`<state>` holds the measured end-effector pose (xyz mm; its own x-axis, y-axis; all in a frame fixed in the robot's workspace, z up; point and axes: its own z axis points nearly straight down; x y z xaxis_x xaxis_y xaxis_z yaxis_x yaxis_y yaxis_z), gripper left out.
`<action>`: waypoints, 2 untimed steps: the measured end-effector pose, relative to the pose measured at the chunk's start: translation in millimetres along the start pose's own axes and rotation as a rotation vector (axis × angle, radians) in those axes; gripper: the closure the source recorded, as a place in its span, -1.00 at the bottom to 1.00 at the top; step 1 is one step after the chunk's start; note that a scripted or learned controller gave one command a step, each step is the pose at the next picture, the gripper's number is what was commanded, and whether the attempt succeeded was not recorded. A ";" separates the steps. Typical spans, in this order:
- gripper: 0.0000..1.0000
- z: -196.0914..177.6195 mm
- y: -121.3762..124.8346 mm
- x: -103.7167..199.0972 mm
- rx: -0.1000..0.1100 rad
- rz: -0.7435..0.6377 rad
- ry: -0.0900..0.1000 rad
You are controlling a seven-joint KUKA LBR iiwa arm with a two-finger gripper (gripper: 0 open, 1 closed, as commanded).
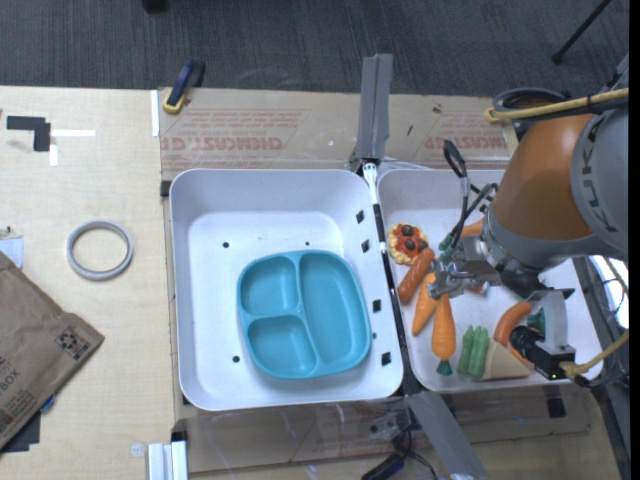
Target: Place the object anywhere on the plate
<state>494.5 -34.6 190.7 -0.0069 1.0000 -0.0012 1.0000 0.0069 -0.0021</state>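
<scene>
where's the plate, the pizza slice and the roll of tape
plate (303,313), camera view, on the wall between its compartments
pizza slice (407,241), camera view, on its topped middle
roll of tape (74,259), camera view, on the left of its ring

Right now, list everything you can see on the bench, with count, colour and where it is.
Bins: two, white, side by side mid-bench.
Plate: one, teal, three compartments, in the left-hand bin.
Carrots: about three, orange, in the right-hand bin.
Pizza slice: one, in the right-hand bin's far corner.
Green vegetable: one, beside the carrots.
Tape roll: one, pale, on the bench at left.
Cardboard box: one, brown, lower left.
Arm: grey with orange band, gripper low over the carrots.
</scene>
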 end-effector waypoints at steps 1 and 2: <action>1.00 -0.4 61.1 54.8 -0.001 -0.271 -0.001; 1.00 -0.4 29.8 128.3 0.001 -0.534 0.000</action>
<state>523.4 93.9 190.8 -0.5150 0.8572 0.0007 0.8572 0.5150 -0.0034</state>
